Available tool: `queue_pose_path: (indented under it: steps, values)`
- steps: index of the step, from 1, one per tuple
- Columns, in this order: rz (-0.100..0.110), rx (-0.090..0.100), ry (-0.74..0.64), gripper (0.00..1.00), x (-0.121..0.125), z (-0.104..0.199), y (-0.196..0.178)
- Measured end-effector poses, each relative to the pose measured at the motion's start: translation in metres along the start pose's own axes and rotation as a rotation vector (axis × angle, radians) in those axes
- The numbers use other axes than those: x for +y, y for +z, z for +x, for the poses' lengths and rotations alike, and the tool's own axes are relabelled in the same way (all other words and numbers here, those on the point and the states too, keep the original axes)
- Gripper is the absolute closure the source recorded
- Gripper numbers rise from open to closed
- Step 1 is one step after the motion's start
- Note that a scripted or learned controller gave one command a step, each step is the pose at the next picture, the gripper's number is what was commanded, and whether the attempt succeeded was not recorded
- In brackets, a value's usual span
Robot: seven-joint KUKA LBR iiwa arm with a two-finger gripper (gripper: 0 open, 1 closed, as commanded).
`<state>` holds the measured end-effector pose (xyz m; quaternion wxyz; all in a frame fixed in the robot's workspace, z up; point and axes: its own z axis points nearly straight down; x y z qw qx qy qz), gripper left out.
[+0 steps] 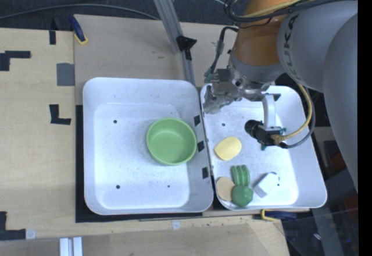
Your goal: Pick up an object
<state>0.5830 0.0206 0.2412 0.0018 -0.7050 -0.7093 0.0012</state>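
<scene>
Yellow oval piece lies in the right bin, left-centre of its floor, nearest loose thing to the gripper. Gripper sits at that bin's far-left corner, against the divider; the piece lies nearward and slightly right of it, long axis running roughly left-right. Finger state: cannot tell, wrist hardware hides it; nothing visibly held. Green toy and grey block lie nearer still. Green bowl in left bin.
</scene>
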Motion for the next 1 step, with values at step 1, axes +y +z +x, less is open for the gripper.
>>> queue_pose_path:
  steps: [1]
  values:
    - [0.000,0.000,-0.001,1.00,-0.0047,0.0599,0.0108]
